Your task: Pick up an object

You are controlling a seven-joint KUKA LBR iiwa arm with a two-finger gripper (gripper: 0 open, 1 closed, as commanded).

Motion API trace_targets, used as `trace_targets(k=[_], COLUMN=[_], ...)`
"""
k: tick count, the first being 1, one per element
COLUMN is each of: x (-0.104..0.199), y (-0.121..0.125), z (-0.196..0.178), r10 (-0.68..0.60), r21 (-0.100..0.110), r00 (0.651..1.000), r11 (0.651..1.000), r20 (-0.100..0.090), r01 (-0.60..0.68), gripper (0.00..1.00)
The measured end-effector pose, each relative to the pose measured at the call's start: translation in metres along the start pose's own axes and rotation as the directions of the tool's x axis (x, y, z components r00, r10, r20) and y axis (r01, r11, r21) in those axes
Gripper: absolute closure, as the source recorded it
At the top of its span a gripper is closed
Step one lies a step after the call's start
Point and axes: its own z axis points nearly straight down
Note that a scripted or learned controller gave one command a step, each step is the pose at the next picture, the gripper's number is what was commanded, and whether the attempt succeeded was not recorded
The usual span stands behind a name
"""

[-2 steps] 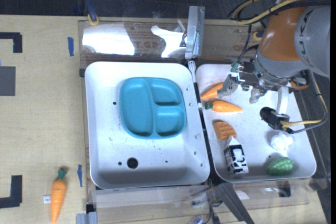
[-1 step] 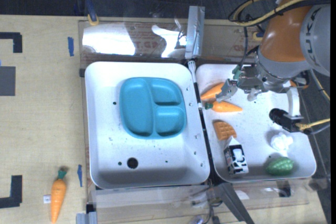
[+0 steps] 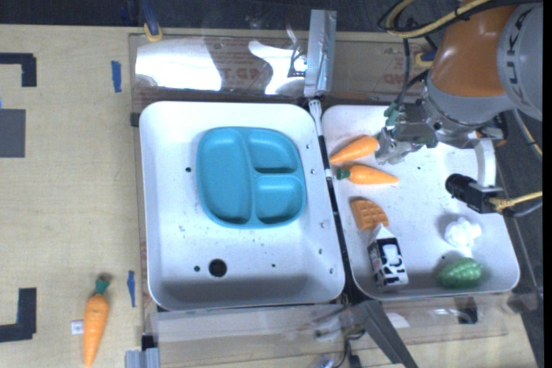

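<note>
Two bins: nearest, a green lump (image 3: 458, 271) and black-white box (image 3: 389, 261) sit by the right bin's (image 3: 504, 250) front rim. Farther, two carrots (image 3: 373, 176) hug its left wall, one at the gripper (image 3: 390, 147); fingers' state unclear. The left bin (image 3: 164, 211) holds a blue tray (image 3: 250, 176) amid open floor.

The worktop (image 3: 60, 211) looks like pale, matt wood grain; both white bins (image 3: 164, 271) seem smooth plastic with a faint sheen, speckled; the blue divided tray (image 3: 250, 177) is smooth matt plastic; the carrots (image 3: 373, 176) look like glossy plastic.
</note>
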Motion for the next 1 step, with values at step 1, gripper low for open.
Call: trace_targets(k=[1], x=[-0.0136], y=[-0.0158], z=[-0.0176], r10=[0.124], r21=[0.0], r00=[0.992], r11=[0.992], r20=[0.001], r01=[-0.124], gripper=[1.0])
